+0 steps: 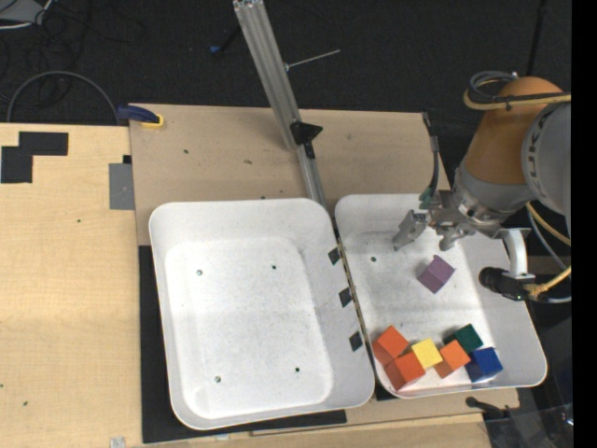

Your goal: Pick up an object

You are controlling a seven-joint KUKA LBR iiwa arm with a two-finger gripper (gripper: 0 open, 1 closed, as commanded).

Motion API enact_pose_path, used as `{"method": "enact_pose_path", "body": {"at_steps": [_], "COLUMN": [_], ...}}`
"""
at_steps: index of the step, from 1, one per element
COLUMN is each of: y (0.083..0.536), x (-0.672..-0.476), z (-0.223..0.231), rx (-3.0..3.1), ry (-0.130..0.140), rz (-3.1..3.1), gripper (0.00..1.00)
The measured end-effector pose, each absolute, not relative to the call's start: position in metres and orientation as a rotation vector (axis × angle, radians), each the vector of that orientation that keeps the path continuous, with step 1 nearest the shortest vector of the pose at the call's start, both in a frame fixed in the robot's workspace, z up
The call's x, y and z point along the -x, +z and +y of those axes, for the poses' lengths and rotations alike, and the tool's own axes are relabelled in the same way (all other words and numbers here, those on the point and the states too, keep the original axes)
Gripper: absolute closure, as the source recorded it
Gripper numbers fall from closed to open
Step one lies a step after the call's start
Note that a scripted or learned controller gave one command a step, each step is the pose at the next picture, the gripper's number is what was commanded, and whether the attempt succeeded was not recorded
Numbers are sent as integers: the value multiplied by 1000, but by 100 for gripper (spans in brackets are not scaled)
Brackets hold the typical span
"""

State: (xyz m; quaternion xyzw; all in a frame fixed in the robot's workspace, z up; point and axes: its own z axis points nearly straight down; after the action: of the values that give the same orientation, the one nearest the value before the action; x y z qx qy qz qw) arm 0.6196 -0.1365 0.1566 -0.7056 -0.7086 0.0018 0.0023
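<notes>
A purple block lies alone in the middle of the right bin. Along that bin's front edge sits a cluster of blocks: two red-orange ones, a yellow one, an orange one, a dark green one and a blue one. My gripper hangs over the back of the right bin, just above and behind the purple block, with its fingers spread apart and nothing between them.
The left bin sits beside the right one, joined by black clips. A slanted aluminium bar rises from between the bins toward the back. Black cables hang at the arm's right side.
</notes>
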Motion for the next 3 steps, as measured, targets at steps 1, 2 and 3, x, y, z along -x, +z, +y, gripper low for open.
{"method": "enact_pose_path", "body": {"at_steps": [1, 2, 3], "y": [157, 157, 157], "x": [-620, -620, -620], "z": [-136, -136, -136], "rx": [2213, 2213, 2212], "ry": [6, 6, 6], "rz": [-2223, -2224, -2224], "gripper": [0, 0, 0]}}
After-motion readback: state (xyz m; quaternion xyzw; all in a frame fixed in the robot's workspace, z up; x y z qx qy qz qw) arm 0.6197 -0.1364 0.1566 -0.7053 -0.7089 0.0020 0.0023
